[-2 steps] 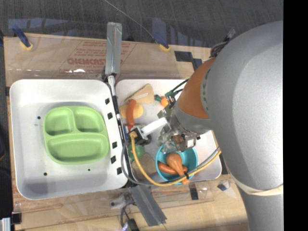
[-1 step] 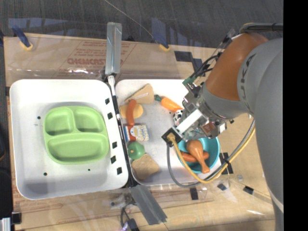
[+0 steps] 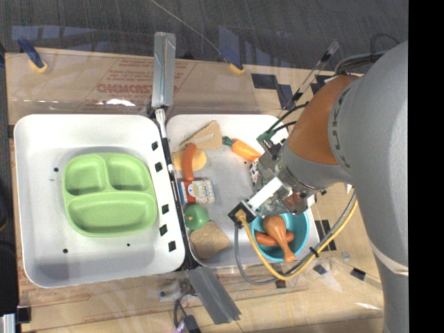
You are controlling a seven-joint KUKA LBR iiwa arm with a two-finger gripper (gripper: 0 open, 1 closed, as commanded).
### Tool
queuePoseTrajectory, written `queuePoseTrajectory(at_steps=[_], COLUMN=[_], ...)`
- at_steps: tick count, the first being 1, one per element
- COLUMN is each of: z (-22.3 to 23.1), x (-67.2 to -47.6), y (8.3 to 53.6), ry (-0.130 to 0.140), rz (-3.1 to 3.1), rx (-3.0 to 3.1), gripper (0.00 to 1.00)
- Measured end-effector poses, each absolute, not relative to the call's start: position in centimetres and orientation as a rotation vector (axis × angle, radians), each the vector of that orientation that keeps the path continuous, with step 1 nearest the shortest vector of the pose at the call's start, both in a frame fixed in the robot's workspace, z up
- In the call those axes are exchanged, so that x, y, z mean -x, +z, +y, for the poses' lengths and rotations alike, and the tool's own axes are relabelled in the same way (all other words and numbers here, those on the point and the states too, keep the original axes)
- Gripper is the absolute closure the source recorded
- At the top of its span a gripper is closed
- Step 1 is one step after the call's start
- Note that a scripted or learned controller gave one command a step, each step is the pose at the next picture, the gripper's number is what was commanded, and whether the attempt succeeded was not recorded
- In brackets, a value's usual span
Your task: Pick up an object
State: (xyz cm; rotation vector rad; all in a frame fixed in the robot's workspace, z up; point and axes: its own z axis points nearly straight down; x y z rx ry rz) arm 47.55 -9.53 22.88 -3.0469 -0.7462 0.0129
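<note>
The right bin (image 3: pixel 229 127) holds several toy foods. A tan wedge (image 3: pixel 203 136) lies at its far side, with a carrot (image 3: pixel 244 148) to the right of it. An orange and yellow piece (image 3: pixel 190 159) lies by the left wall, and below it are a small printed carton (image 3: pixel 198 190), a green round piece (image 3: pixel 196 216) and a brown lump (image 3: pixel 209 239). A blue bowl (image 3: pixel 300 236) in the near right corner contains a drumstick (image 3: pixel 279 231). My gripper (image 3: pixel 269 201) hangs just above the bowl's far left rim, with the wrist covering it.
In the left bin (image 3: pixel 35 207) sits a green divided plate (image 3: pixel 109 193). A grey bar (image 3: pixel 164 68) stands at the far end of the divider between the bins. Cables (image 3: pixel 333 238) loop around the bowl's near side.
</note>
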Motion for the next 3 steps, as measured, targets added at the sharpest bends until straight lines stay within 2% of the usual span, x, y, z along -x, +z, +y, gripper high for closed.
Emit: queuePoseTrajectory(at_steps=[1, 2, 3], z=[-11.7, -12.5, -15.5], x=[-47.7, -51.8, -52.2], y=[32.6, 32.3, 17.9], ry=[-0.001, 0.007, 0.025], rz=[-1.331, -1.25, -1.203], rx=[2.846, 2.879, 2.889], gripper=[1.0, 1.0, 1.0])
